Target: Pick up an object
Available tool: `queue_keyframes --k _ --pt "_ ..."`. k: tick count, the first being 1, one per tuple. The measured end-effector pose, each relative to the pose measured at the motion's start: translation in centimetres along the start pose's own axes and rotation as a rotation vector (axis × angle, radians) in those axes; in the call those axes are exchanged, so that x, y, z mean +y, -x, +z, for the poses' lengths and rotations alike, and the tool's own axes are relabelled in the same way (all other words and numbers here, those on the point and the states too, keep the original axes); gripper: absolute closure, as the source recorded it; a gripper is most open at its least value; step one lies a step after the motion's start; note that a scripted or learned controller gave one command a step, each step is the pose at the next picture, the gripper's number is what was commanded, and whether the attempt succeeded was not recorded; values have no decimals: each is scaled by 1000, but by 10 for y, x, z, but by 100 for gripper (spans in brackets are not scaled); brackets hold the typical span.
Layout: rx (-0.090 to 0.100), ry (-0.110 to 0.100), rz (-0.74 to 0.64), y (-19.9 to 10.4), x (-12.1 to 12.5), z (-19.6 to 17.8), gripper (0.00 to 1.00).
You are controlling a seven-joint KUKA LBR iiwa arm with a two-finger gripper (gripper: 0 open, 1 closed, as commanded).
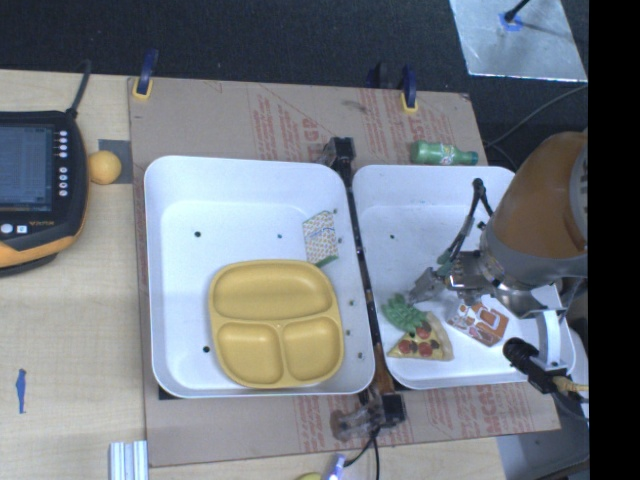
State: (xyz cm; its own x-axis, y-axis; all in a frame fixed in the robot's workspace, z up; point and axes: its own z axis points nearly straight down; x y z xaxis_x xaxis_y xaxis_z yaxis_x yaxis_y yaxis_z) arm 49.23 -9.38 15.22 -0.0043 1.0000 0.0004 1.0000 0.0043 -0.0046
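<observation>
In the right bin (400,208), near its front edge, lie a green leafy toy (403,313), a pizza slice (422,342) and a red-and-white packet (480,322). My gripper (432,283) hangs low over the bin, just above and right of the green toy, at the end of the grey arm with the orange band (545,203). Nothing shows between its fingers. The left bin (180,198) holds a yellow divided tray (277,321) and a small patterned packet (320,236) leaning near the wall between the bins.
A green bottle (443,153) lies on the cardboard behind the right bin. A teach pendant (35,188) and an orange ball (104,166) sit at the left of the bench. Clamps hold the cardboard at the back edge.
</observation>
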Motion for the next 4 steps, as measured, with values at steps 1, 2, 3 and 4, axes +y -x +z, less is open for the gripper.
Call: queue_keyframes --k 1,2,3,4 --pt "-2 3 2 119 22 -14 0" --pt "0 2 -1 119 22 -24 100" --pt "1 5 0 77 100 -71 100" --pt "0 3 0 78 99 -70 0"
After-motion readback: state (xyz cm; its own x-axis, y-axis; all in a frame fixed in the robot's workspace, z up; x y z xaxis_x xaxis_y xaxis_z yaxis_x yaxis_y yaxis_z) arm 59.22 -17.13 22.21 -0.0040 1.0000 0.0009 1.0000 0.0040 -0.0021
